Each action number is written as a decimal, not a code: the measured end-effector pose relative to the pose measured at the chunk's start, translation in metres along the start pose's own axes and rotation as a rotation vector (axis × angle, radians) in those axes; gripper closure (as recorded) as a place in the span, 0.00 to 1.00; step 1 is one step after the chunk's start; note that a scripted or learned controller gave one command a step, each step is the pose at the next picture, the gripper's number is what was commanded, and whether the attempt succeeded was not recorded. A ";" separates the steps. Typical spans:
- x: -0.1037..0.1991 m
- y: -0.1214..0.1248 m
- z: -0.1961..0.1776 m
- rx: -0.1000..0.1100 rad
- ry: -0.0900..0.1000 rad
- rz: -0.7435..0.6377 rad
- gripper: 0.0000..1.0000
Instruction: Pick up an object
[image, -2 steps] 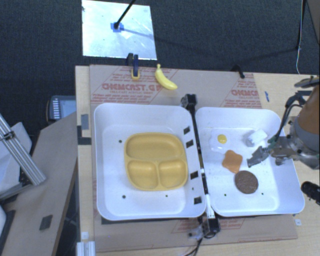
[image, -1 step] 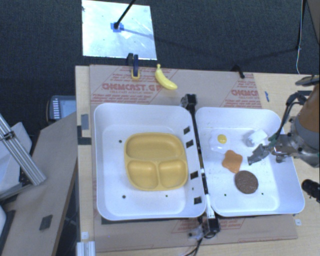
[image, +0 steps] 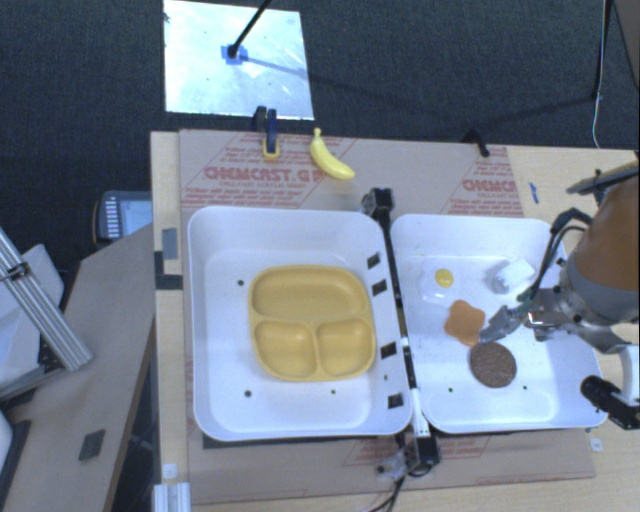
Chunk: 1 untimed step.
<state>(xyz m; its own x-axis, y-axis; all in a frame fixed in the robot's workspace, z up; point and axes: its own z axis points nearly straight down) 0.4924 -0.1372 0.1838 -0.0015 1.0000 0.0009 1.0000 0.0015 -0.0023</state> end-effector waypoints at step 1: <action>-0.007 0.000 0.045 0.001 0.000 0.001 0.00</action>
<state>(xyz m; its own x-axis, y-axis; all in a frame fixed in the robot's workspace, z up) 0.4928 -0.1441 0.1391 -0.0008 1.0000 0.0008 1.0000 0.0008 -0.0030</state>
